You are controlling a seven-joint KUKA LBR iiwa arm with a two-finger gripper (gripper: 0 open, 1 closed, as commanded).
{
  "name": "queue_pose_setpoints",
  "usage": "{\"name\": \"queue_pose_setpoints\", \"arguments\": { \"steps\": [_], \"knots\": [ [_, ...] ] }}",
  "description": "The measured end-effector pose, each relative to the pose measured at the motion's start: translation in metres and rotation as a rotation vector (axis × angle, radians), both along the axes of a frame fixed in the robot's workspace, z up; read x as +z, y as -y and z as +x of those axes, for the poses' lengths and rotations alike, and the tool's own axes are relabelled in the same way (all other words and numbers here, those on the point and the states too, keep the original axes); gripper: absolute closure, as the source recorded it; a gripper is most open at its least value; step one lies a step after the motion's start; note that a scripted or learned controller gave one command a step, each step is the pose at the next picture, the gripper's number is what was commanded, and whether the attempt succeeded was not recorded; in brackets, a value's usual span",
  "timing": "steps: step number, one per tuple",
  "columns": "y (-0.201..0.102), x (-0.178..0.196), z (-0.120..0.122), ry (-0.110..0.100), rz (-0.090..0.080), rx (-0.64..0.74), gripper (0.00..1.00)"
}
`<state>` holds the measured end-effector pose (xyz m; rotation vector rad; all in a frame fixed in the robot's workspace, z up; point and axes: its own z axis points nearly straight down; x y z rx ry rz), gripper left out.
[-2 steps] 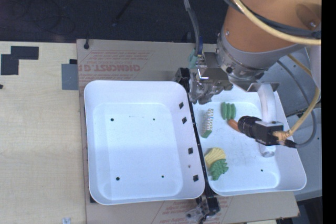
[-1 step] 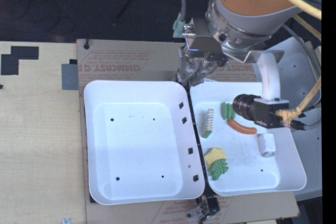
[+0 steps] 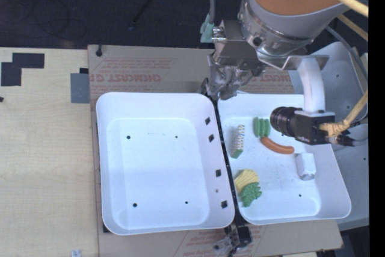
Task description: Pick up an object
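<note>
While poised above bins, end effector (image 3: pixel 224 88) near comb (image 3: pixel 238 141).

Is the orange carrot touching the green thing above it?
Cannot tell. In the camera view the carrot lies just below the green piece, their ends so close that neither gap nor contact shows plainly.

5 items (image 3: pixel 248 185) in right bin (image 3: pixel 328 204) (left bin (image 3: pixel 114 213) beside)

Two glossy white plastic bins (image 3: pixel 156 189) on matt printed cardboard (image 3: pixel 150 69) over pale wood bench (image 3: pixel 42 159)
</note>
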<state>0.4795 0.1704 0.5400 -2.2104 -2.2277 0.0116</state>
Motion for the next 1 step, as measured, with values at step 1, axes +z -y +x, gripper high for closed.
{"name": "queue_pose_setpoints", "arguments": {
  "steps": [1],
  "knots": [
    [0.0001, -0.0005, 0.0000, -0.001, 0.000, 0.001, 0.00]
  ]
}}
